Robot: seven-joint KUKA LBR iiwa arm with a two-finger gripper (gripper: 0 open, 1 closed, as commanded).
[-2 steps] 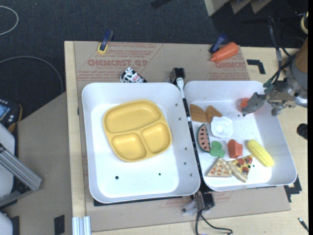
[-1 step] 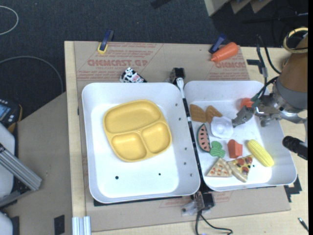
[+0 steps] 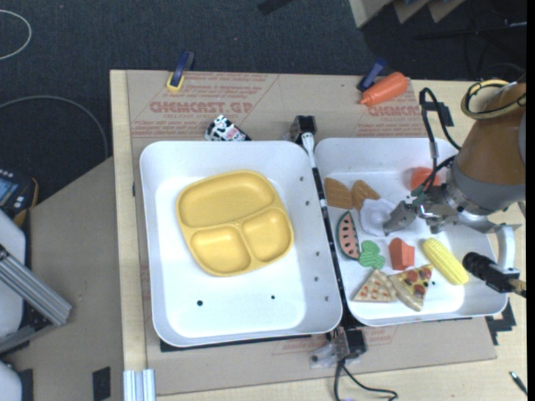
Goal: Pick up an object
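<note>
The right bin (image 3: 378, 145) holds several toy foods: a watermelon slice (image 3: 348, 235), two brown toast pieces (image 3: 338, 192), a green piece (image 3: 371, 255), a red block (image 3: 402, 253), a yellow corn cob (image 3: 445, 260), two pizza slices (image 3: 376, 288) and a red-orange piece (image 3: 421, 177). My gripper (image 3: 401, 218) is low over the middle of this bin, pointing left. It sits just above the red block and next to a pale item (image 3: 378, 216). Whether anything is caught in it is hidden by the wrist.
The left bin (image 3: 226, 312) holds a yellow divided plate (image 3: 234, 221). An orange clamp (image 3: 384, 88), a blue-yellow clamp (image 3: 178, 73) and a small black-and-white item (image 3: 224, 129) lie on the bench behind the bins. Black cables (image 3: 435, 119) trail over the right bin's back.
</note>
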